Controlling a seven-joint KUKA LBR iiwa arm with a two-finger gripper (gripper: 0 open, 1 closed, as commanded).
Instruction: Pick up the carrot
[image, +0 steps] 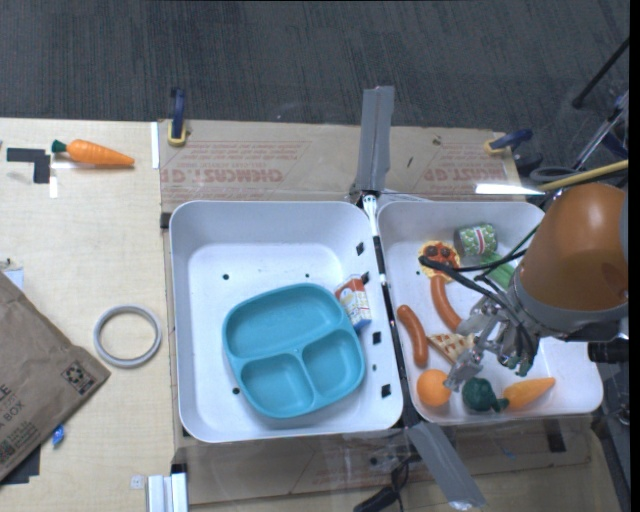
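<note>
An orange carrot (527, 391) with a dark green top (480, 394) lies near the front edge of the right bin (580, 402). My gripper (489, 362) hangs just above the carrot's green end, under the orange wrist band. Its fingers are open and nothing is between them. A second carrot (95, 154) lies on the bench at the far left, outside both bins.
The right bin also holds an orange ball (433, 388), two sausages (412, 334), a pizza slice (450, 346) and a green item (477, 239). In the left bin (200, 250) sit a blue divided plate (295, 350) and a small carton (355, 301). A grey ring (127, 334) lies on the bench.
</note>
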